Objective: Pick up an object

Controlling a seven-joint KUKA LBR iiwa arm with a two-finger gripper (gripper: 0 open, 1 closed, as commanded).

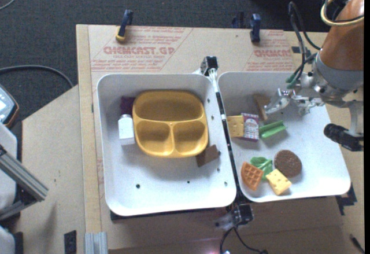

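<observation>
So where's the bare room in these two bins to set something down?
Left bin: bare floor in front of the yellow tray. Right bin: bare along the right wall beyond the brown cookie. Crowded: right bin's left half around the waffle and green piece.

The grey arm (341,67) comes in from the right edge of the camera view, its orange band (347,33) sitting high near the upper right corner above the wrist. From there the wrist angles down and to the left, ending in the pincer (281,100), which points leftward at a slant. Whether its two metal fingers are spread or closed cannot be made out.
</observation>
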